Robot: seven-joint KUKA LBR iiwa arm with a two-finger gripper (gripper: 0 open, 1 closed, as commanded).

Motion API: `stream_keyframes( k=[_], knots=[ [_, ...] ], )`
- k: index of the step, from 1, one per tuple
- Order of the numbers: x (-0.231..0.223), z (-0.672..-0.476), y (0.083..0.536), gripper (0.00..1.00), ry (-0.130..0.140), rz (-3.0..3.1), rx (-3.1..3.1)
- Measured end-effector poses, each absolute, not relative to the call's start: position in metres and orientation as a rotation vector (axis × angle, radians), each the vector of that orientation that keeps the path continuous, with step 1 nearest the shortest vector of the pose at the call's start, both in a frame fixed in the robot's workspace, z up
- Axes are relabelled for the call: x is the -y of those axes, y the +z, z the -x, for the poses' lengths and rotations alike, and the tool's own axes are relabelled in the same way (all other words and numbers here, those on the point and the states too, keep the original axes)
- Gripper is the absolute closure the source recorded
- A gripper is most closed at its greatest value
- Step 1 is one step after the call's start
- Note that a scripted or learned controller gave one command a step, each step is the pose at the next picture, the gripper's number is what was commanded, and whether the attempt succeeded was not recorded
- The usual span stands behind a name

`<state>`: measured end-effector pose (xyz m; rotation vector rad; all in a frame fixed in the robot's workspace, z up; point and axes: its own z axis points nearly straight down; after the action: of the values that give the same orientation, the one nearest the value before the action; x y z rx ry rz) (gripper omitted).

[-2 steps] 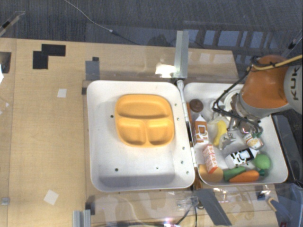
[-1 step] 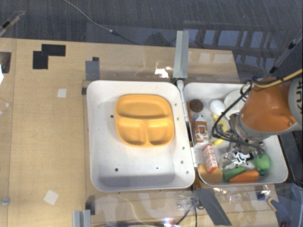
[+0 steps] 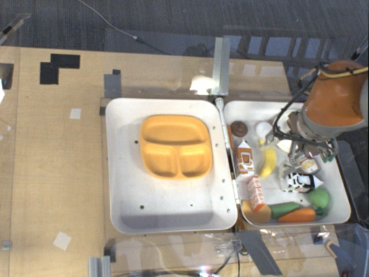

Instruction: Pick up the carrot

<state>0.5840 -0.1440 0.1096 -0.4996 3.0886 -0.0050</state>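
Observation:
The carrot [image 3: 298, 216] is orange and lies flat along the near edge of the right bin [image 3: 345, 203], with a green vegetable [image 3: 286, 209] touching its far side. My gripper [image 3: 307, 161] hangs over the right part of that bin, above a black-and-white cow-pattern item [image 3: 300, 182] and well behind the carrot. The orange band of the arm [image 3: 337, 100] hides most of the wrist.
The left bin [image 3: 124, 206] holds a yellow divided tray [image 3: 176, 146]. In the right bin lie a banana [image 3: 269, 161], two small cartons [image 3: 245, 160] [image 3: 256, 192], a brown round item [image 3: 238, 129], a green round item [image 3: 319, 199] and a tan piece [image 3: 257, 213].

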Motion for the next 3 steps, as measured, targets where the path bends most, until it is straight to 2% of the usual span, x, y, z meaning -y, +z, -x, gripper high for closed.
stream_keyframes(
  k=[1,2,3],
  knots=[
    [0.103,-0.587,0.091,0.00,-0.006,0.537,-3.075],
    [0.101,-0.592,0.107,1.00,-0.009,0.534,-3.057],
    [0.093,-0.570,0.095,1.00,-0.022,1.104,-2.912]
  ],
)
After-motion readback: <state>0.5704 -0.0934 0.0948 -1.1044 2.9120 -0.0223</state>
